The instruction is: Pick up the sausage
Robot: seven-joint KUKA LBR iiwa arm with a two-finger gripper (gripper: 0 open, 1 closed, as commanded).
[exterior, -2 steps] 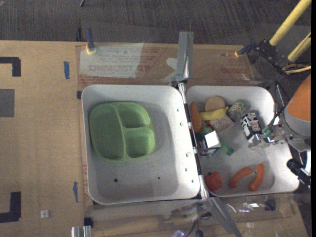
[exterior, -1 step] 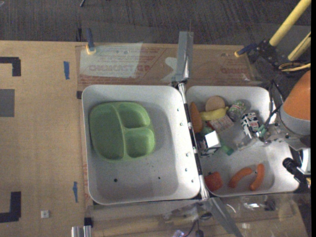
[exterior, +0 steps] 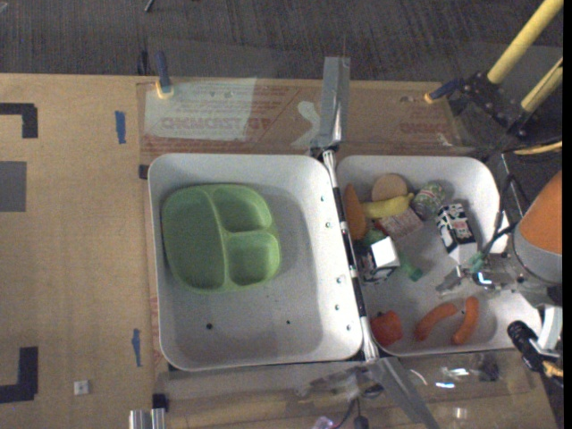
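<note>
Your gripper (exterior: 471,273) hanging over the right bin (exterior: 487,172), just above the sausage (exterior: 435,320), honestly can't tell its state, green plate (exterior: 221,237) left bin (exterior: 174,172).

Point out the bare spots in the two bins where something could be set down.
Left bin: bare floor right of and below the green tray. Right bin: crowded along its top and left by the banana, milk carton and others; a small bare patch sits above the sausage.

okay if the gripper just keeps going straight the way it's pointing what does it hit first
Probably the two orange sausage-like pieces in the right bin: the gripper hangs just above them. Depth is unclear from this slanted view, so it could meet bare bin floor beside them.
</note>
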